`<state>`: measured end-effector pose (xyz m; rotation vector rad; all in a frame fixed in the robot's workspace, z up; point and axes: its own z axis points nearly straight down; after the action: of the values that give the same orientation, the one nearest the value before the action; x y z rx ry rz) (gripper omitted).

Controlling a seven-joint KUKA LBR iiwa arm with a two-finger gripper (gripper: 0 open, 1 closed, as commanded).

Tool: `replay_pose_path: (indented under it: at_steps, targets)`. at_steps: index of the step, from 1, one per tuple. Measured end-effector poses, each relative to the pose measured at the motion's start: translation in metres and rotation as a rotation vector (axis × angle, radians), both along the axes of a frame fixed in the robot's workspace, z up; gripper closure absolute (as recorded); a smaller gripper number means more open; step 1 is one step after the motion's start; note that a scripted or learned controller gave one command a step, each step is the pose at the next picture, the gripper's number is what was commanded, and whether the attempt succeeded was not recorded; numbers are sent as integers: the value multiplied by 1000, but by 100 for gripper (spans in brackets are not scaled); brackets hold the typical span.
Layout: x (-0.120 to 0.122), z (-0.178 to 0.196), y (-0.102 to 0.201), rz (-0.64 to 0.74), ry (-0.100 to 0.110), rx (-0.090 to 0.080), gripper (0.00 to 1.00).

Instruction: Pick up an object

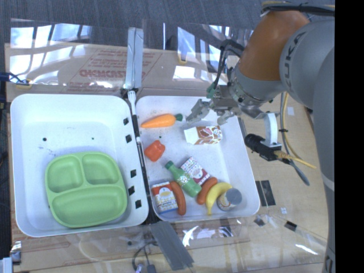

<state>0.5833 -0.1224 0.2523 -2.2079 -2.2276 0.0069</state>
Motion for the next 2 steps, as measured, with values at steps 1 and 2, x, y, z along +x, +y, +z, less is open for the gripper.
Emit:
replay_pose_path:
  at_steps: [1, 2]
  targets:
    - [3, 6, 11, 156, -4, -1, 0]
    - [-56, -62, 42, 380, -1, 3, 0]
